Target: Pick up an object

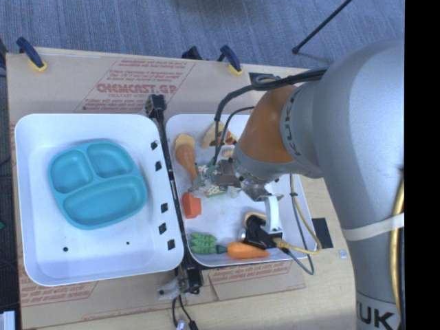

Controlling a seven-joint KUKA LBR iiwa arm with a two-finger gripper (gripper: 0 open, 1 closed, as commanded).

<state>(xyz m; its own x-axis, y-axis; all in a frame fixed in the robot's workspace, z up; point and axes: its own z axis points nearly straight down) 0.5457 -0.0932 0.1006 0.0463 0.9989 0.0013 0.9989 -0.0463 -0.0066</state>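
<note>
Two shallow white bins side by side on the bench (82, 91). Left bin (41, 253): a blue divided plate (97, 183), left of frame centre. Right bin (227, 218): a chicken drumstick toy (185, 153) near its upper left, a small red-orange piece (192, 205) below that, a green item (202, 242) and a carrot (246, 251) along the lower edge. Hand (210, 183) low over the right bin's middle, just right of the drumstick; fingers too cluttered to tell apart or together.

My grey arm with orange band (265, 133) enters from frame right, wrist bent toward centre; my two-finger gripper (212, 182) sits low at mid-frame.
</note>
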